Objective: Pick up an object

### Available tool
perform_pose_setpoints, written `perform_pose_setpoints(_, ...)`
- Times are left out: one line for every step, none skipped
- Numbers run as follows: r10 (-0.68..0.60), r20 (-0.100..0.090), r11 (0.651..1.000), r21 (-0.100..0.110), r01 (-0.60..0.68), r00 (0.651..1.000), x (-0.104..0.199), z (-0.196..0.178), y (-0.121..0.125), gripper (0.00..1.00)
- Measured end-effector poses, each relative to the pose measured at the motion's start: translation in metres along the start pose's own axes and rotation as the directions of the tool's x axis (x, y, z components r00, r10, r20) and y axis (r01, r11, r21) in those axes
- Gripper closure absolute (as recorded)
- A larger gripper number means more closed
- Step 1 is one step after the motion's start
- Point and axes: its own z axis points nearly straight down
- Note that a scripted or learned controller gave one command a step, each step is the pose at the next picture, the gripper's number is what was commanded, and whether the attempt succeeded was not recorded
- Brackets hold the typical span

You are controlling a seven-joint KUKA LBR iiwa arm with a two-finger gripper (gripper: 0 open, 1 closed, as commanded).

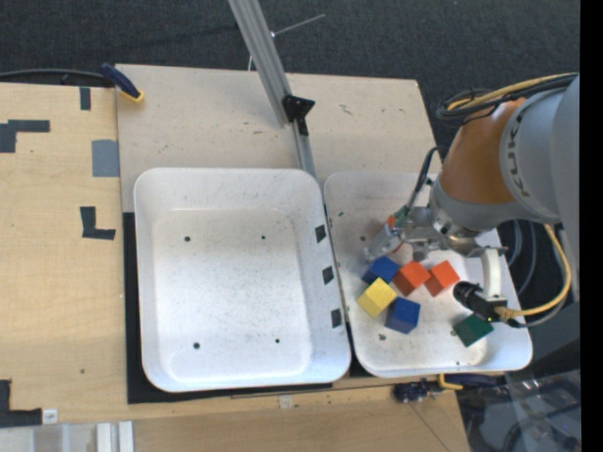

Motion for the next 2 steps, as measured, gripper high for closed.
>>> perform_pose_setpoints(-0.001,0.000,1.000,-0.004,0.001,1.000,0.000,-0.012,0.001,1.00)
perform_pose_setpoints(-0.001,0.001,1.000,-0.010,0.001,1.000,0.004,-0.060,0.010,1.00)
